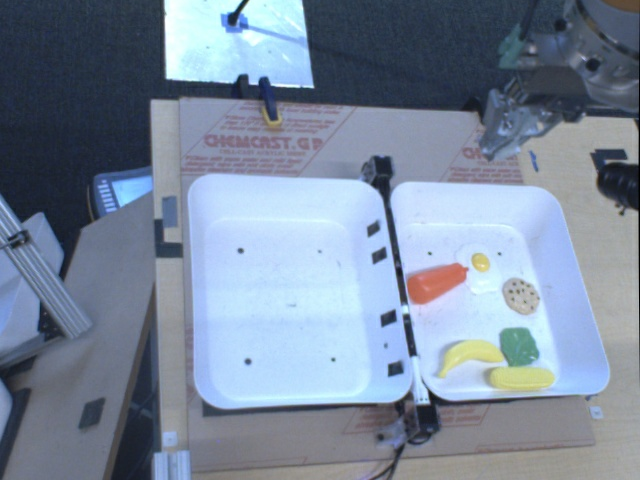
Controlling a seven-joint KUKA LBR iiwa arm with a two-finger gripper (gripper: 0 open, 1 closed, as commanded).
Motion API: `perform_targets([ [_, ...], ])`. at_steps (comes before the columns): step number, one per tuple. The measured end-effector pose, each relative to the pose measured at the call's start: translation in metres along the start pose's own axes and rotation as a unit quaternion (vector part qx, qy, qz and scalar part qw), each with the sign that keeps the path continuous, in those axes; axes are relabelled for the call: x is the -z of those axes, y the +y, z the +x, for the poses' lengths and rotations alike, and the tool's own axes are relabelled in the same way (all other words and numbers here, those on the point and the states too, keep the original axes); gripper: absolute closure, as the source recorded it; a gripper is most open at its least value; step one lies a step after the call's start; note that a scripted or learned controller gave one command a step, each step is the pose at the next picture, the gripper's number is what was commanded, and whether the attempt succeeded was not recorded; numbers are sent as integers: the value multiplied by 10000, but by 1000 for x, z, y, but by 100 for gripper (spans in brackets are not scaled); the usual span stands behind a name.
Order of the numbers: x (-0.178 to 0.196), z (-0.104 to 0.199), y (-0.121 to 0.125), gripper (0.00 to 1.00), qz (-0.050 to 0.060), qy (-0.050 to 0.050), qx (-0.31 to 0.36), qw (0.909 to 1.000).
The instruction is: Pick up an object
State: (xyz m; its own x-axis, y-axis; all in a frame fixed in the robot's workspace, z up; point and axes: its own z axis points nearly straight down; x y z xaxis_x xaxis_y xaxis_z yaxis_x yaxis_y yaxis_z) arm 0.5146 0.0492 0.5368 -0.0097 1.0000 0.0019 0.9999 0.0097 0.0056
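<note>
since nothing has been picked yet, the tool [500, 133] is seen parked high beyond the right bin's [560, 218] far rim, over the desk [420, 138]; whether it is spread or pressed together cannot be told. all the objects are gathered in the right bin: a carrot [436, 283], an egg [480, 265], a cookie [520, 295], a banana [470, 354], a green piece [519, 344] and a corn [521, 377]. the carrot is judged the easiest, being set apart.

Dark carpet floor [80, 68]; shiny metal plate [238, 26] (glaring); tan bench [110, 268] at left.
</note>
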Motion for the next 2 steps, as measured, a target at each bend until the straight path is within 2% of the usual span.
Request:
perform_targets([
  [1,-9,89,-25,100,25,0,14,10000],
  [2,-1,105,-17,100,11,0,-27,10000],
])
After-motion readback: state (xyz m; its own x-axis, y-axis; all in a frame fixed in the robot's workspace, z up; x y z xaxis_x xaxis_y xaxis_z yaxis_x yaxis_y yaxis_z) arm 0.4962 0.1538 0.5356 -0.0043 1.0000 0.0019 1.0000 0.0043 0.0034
